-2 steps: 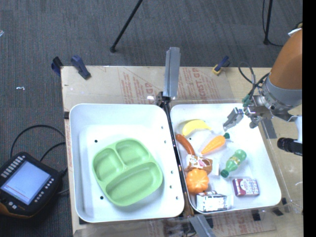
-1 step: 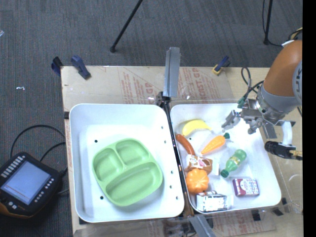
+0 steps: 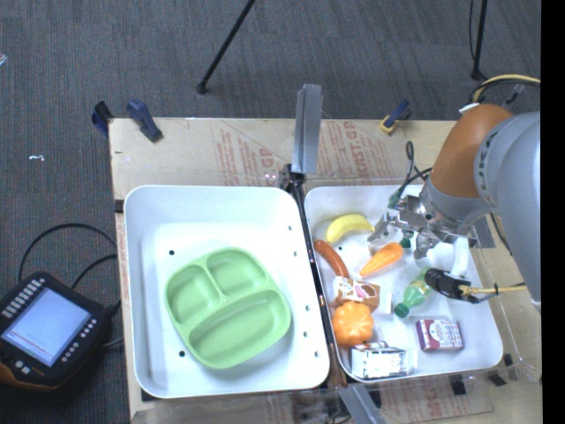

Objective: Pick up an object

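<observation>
Faint red lettering runs across the brown cardboard sheet (image 3: 256, 153) covering the table behind the bins, but it sits reversed and too washed out to read. The small dark red carton (image 3: 439, 334) and the white box (image 3: 381, 359) carry printing too small to make out.

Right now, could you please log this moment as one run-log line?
tool: over right bin, at carrot | grasp: unconfirmed | left bin: green tray
</observation>
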Controlling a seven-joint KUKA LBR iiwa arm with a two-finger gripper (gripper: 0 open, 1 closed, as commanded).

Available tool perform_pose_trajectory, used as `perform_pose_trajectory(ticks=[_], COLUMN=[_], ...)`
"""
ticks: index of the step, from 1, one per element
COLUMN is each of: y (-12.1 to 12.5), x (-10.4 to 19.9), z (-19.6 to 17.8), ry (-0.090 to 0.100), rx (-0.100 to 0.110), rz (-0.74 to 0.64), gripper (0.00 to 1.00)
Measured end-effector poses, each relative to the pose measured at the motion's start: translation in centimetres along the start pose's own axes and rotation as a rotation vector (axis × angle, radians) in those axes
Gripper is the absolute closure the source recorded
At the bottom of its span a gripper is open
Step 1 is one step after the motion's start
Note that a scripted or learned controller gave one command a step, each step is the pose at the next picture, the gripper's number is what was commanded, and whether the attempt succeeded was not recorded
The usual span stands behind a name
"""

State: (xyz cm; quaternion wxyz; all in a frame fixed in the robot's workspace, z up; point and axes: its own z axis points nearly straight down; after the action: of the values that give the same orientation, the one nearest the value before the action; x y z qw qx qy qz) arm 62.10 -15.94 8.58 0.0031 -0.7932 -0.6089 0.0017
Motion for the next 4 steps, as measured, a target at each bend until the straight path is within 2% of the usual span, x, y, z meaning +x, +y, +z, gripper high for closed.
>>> perform_pose_trajectory(ticks=[1,2,3,4], y=[-0.1,-5.1,-1.9,-1.9], x=[0.0,5.5,-0.4,-0.4], z=[-0.8,-11.0,-17.8,-17.7], ry=[0.0,-0.001,-0.003,-0.002], rx=[0.005,-0.001,-0.005,-0.005], rz=[-0.002,-0.142,-0.555,-0.555], gripper=[1.0,1.0,1.0,0.0])
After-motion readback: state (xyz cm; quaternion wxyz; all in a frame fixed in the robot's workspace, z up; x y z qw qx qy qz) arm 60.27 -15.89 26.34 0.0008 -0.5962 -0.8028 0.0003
